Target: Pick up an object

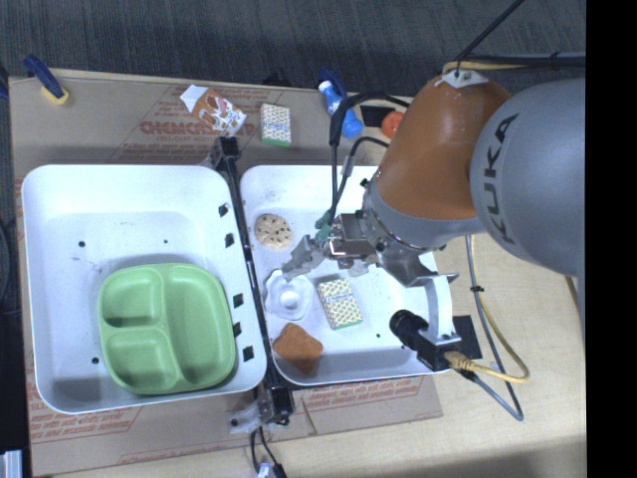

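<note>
Arm (478, 157) overhangs right bin (299, 182); gripper (304, 257) above clear cup (290, 295).

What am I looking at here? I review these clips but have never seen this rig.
One camera looks down at a slant on a bench with two white bins. The big grey and orange shape is a robot arm reaching in from the right; its gripper hangs over the right bin. That bin holds a round cookie, a patterned packet, a brown wedge and a small white piece. The left bin holds a green divided tray. Nothing is visibly held.
</note>
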